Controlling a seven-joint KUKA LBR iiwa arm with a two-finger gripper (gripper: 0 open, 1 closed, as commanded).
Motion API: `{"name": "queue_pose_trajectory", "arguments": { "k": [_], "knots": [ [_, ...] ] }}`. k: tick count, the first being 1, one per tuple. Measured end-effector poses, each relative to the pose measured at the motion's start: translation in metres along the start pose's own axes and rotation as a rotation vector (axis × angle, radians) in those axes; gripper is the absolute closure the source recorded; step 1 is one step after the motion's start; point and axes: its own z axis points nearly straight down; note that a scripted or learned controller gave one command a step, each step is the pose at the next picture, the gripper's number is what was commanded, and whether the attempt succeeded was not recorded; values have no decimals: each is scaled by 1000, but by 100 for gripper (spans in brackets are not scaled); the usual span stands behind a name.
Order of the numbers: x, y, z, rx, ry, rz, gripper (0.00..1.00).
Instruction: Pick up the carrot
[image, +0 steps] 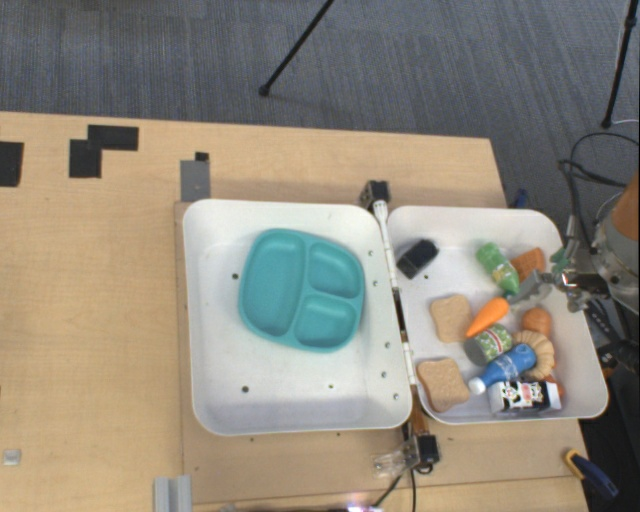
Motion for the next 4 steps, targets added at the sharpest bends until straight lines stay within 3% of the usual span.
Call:
{"name": "queue_pose_trajectory", "arguments": {
  "k": [1,2,3,4],
  "knots": [
    [23,8,133,-22,-4,12,0],
    [21,60,133,-18,1,368,0],
    [45,20,133,-24,1,494,0],
    [47,24,120,-30,4,486,100]
  ]
}}
